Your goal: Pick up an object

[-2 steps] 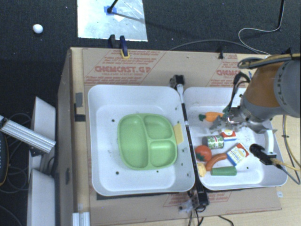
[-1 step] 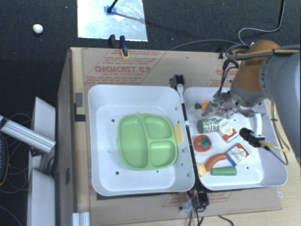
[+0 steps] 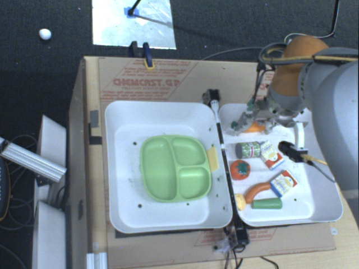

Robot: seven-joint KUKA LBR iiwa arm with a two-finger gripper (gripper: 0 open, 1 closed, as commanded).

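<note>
Orange carrot (image 3: 255, 128) lying left-right under gripper (image 3: 253, 122)

Both white bins (image 3: 120, 167) look like smooth, slightly glossy plastic, and the green divided plate (image 3: 174, 168) like matt plastic. They sit on brown printed cardboard (image 3: 151, 80). Beyond lies a shiny, crinkled foil sheet (image 3: 134, 15) on dark, rough carpet (image 3: 45, 4).

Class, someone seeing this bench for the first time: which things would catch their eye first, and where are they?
The green divided tray in the left bin stands out most. In the right bin lies a scatter of small toys, including a red tomato. Above them the grey arm's hand reaches into that bin's far end.
</note>
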